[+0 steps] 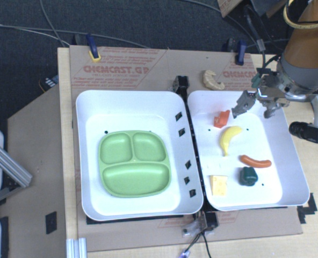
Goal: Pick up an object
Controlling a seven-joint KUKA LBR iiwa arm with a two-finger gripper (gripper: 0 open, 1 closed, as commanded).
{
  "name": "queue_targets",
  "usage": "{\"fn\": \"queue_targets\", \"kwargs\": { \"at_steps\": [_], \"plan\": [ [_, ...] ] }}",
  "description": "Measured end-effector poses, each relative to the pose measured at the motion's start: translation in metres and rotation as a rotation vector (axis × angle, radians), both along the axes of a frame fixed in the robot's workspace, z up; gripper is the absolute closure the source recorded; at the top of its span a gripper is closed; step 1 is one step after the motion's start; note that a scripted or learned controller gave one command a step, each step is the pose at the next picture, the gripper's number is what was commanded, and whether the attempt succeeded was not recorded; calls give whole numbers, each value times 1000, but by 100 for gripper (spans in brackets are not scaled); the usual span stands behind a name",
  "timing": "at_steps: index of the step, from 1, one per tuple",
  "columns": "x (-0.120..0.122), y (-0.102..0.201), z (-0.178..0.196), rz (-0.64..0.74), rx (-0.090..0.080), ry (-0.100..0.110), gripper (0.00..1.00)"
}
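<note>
The right bin [288, 160] holds a small red-orange piece [221, 119], a yellow banana [230, 137], an orange-red sausage [255, 162], a dark teal lump [248, 176] and a pale yellow block [219, 185]. My gripper [254, 109] hovers over the bin's far end, just right of the red-orange piece and above the banana. It is open, its two fingers spread apart with nothing between them.
The left bin [89, 144] carries a green divided plate [135, 163]. A beige curved object [213, 79] lies on the bench behind the right bin. Blue clamps [94, 50] sit at the board's far edge.
</note>
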State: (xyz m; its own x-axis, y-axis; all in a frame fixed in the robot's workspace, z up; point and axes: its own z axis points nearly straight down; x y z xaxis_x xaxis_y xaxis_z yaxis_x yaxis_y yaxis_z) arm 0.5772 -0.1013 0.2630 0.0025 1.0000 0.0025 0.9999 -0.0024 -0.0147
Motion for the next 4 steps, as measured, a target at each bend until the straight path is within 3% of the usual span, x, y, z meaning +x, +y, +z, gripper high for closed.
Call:
{"fn": "queue_targets", "kwargs": {
  "at_steps": [1, 4],
  "plan": [
    [2, 0, 7, 3, -1, -13, 0],
    [-7, -4, -177, 3, 0, -6, 0]
  ]
}}
